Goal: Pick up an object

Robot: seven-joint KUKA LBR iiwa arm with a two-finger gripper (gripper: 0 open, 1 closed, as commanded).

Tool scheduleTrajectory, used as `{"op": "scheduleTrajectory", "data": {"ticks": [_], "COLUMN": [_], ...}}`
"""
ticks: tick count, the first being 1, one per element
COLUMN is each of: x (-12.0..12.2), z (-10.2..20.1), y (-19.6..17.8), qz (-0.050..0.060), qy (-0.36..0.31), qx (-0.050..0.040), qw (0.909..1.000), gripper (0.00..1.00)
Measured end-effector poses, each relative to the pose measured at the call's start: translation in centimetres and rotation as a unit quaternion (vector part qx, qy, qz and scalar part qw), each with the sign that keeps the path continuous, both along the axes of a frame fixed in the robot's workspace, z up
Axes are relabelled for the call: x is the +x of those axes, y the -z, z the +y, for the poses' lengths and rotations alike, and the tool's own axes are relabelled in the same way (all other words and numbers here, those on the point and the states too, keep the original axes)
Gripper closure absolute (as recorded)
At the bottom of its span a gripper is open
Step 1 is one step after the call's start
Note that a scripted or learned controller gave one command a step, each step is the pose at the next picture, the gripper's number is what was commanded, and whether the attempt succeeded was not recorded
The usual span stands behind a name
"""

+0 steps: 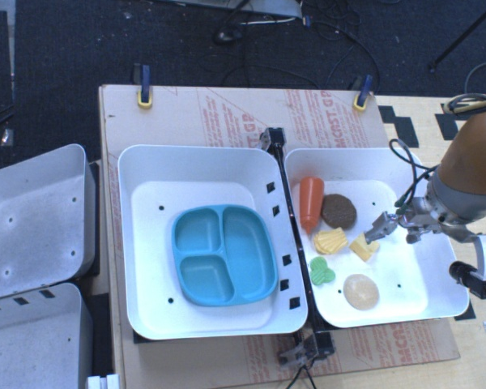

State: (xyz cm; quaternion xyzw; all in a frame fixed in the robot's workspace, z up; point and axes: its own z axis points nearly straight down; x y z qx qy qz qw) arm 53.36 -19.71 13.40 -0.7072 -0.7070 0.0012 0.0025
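Just left of the claw (382, 227) and below it lay the yellow wedge (364, 248) (fingers' spread impossible to tell), almost touching

bins (138, 217): smooth white plastic | tray (224, 254): glossy blue plastic | bench (227, 112): matt printed cardboard

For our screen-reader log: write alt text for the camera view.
The arm's end effector hovers by a small yellow piece in the right bin, which also holds a carrot, brown patty, green piece and tan disc. The left bin holds a blue divided plate.
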Motion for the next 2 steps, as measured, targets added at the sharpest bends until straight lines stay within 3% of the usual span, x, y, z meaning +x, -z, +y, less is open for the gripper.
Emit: {"op": "scheduleTrajectory", "data": {"ticks": [1, 2], "x": [0.5, 0.5], "z": [-0.2, -0.1], "y": [3.7, 2.6], "qz": [-0.010, -0.010], "qy": [0.002, 0.000], "qx": [-0.0038, -0.0027], "qw": [0.9999, 0.9999], "gripper": [0.00, 1.00]}}
